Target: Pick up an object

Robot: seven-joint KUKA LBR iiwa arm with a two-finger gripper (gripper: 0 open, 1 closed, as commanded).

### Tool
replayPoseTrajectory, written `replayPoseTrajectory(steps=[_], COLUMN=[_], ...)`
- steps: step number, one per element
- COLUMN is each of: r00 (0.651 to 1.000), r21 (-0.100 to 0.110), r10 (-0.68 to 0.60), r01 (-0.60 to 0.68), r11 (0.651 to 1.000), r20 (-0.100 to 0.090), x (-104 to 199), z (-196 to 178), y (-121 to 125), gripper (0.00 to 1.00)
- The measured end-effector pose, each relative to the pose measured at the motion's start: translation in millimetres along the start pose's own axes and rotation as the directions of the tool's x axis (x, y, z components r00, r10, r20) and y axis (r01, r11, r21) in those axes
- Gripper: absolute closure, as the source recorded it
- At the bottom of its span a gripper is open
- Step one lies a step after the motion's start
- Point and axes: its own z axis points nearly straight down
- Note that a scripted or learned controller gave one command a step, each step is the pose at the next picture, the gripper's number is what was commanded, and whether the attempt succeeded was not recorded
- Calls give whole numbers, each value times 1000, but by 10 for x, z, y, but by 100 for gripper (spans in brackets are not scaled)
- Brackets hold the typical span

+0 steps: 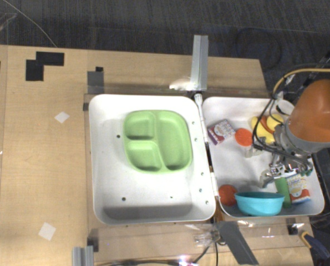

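Note:
My gripper (pixel 273 174) hangs low over the right bin (pixel 231 148), near its front right corner, under the arm's orange band (pixel 319 112). Just below and right of it lie a green bottle (pixel 282 188) and a white carton with red print (pixel 299 186). A blue bowl (pixel 259 203) sits at the bin's front edge, with a red ball (pixel 227 193) to its left. Farther back are a small orange object (pixel 243 137), a yellow object (pixel 270 124) partly hidden by cables, and a pink-and-white packet (pixel 221 131). I see nothing held in the gripper.
The left bin (pixel 106 148) holds a green divided plate (pixel 156 141). A metal post (pixel 199 62) stands at the back between the bins. Black and yellow cables (pixel 281 87) loop beside the arm. Wooden benchtop (pixel 37 165) spreads to the left.

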Motion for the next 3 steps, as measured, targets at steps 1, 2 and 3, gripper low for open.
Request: replayPoseTrajectory(steps=[1, 2, 3], r00=[998, 993, 993], r21=[-1, -4, 1], r10=[-70, -118, -118], r01=[70, 118, 118], r11=[998, 993, 993], r20=[2, -5, 11], x=[-312, -1324, -1372], z=[3, 35, -123], y=[340, 166, 169], gripper=[0, 0, 100])
